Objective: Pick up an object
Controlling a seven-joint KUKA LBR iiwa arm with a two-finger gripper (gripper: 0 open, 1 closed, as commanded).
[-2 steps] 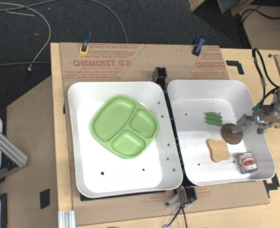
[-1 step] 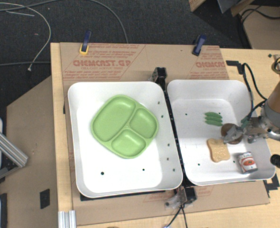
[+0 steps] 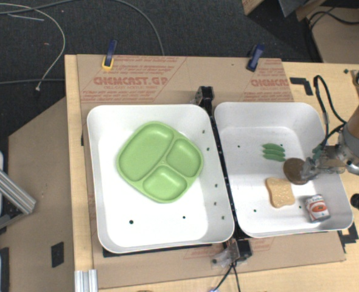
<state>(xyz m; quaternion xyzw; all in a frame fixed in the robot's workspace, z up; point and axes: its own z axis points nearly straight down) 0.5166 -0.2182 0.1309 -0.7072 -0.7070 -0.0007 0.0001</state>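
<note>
Left bin (image 3: 106, 163): a green divided plate (image 3: 160, 161), alone, resting flat on the counter's left side. Right bin (image 3: 240, 163): green pods (image 3: 273, 151) near the middle, a slice of toast (image 3: 281, 193) below them, a small red-labelled can (image 3: 317, 207) near the right corner. Claw (image 3: 307, 168) low over the right bin, just beside a brown round thing (image 3: 294, 170), possibly touching it. Open or closed: cannot tell, too blurred. Nothing seen gripped. Risks from here: closing off-centre and nudging the brown thing onto the toast just below, or scraping the bin wall from so near the right edge.
</note>
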